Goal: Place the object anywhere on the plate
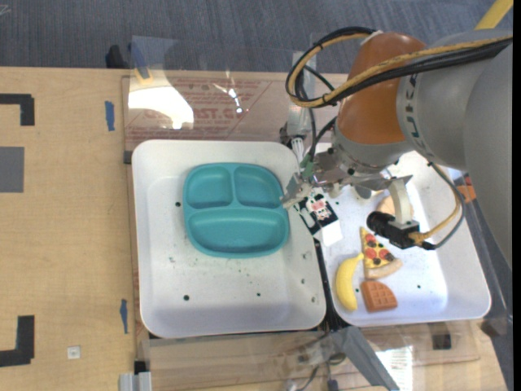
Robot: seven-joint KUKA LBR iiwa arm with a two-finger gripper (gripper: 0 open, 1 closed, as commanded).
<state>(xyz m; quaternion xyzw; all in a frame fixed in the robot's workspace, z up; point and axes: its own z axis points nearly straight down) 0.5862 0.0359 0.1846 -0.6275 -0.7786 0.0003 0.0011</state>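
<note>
No readable text, labels or numbers

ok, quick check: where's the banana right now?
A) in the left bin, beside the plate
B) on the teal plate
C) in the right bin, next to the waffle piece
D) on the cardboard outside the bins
C: the banana lies in the right bin, just left of the waffle piece, while the teal plate sits in the left bin.

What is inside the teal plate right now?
Nothing visible lies in the plate: its three compartments show bare teal. The gripper overlaps its right rim, hiding that edge. The banana, pizza slice and waffle lie in the right bin.
</note>
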